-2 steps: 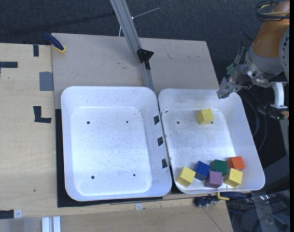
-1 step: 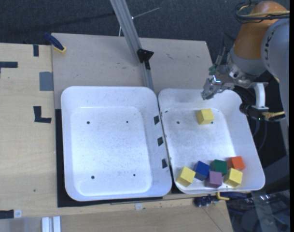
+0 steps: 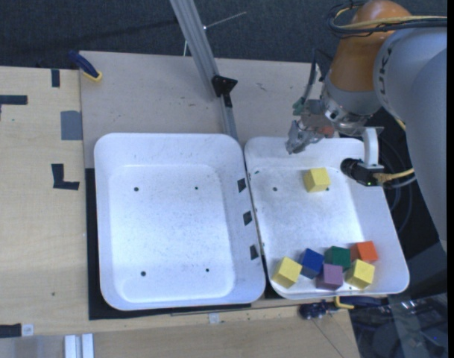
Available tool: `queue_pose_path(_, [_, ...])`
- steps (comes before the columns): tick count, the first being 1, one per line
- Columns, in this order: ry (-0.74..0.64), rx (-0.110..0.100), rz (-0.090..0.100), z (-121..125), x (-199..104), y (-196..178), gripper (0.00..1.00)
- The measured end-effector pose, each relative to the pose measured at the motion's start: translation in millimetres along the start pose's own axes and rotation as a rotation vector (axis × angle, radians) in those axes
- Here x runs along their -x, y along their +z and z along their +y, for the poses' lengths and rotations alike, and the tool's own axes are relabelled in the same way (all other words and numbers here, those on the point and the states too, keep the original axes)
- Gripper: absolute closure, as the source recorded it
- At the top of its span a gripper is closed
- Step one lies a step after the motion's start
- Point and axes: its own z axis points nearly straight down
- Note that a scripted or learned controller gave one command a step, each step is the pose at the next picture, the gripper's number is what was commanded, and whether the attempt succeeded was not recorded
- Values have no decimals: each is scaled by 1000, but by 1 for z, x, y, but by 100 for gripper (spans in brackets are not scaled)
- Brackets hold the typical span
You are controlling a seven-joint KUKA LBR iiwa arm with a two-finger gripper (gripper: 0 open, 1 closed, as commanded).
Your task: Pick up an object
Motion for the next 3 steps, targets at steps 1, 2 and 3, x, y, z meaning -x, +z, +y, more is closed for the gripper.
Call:
queue_pose_path(1, [-5, -1, 2, -1, -56, 4, 100])
queue_pose_path(2, [-5, 1, 2, 5, -105, 0, 100])
queue_pose_path(3, [-5, 1, 2, 7, -154, -5, 100])
